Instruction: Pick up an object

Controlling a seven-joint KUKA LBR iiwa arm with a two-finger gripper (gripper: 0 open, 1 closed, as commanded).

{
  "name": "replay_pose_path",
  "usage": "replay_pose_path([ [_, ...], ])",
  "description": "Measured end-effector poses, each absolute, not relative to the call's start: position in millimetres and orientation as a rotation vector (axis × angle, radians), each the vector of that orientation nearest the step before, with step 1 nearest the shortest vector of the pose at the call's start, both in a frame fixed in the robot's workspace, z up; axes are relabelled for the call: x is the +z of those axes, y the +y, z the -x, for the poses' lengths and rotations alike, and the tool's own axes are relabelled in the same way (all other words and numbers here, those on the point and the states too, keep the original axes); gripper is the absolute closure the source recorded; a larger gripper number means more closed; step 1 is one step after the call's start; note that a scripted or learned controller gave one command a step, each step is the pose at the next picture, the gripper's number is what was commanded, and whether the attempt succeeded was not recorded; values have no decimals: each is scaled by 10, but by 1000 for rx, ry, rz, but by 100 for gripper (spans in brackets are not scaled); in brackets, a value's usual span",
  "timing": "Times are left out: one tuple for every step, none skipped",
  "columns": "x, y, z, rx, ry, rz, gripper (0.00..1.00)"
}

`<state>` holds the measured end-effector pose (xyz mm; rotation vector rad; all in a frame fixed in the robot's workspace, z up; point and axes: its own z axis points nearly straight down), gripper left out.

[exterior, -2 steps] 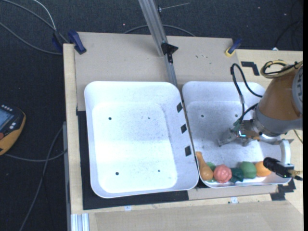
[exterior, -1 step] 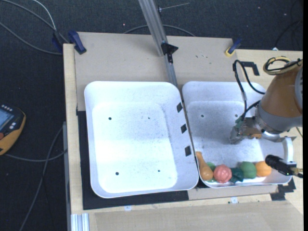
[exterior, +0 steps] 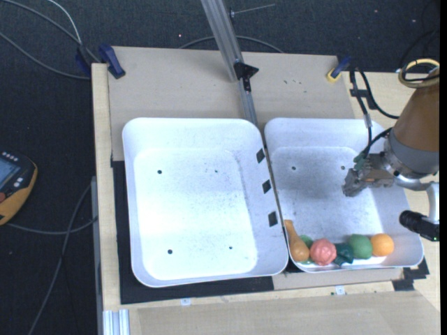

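Note:
Along the near wall of the right bin lies a row of small objects: an orange carrot-like piece, a pink-red ball, a teal piece, a green ball and an orange ball. My gripper hangs over the right part of that bin, well behind the row and apart from it. Nothing shows between its fingers.
The left bin lies beside the right one, with black clips along the shared wall. A metal pole slants in from the top. Blue and yellow clamps hold the board's far corners. Cables run at the right.

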<state>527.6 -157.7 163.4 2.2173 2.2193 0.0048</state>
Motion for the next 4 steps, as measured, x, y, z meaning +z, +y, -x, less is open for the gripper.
replay_pose_path([
  [2129, -1541, -5378, 5, 2220, -2217, 100],
  [2569, -1483, -5406, 4, 2220, -2218, 100],
  [2484, -1061, -5485, 1, 2226, -2218, 100],
  [2475, -627, -5511, 2, 2226, -2218, 100],
])
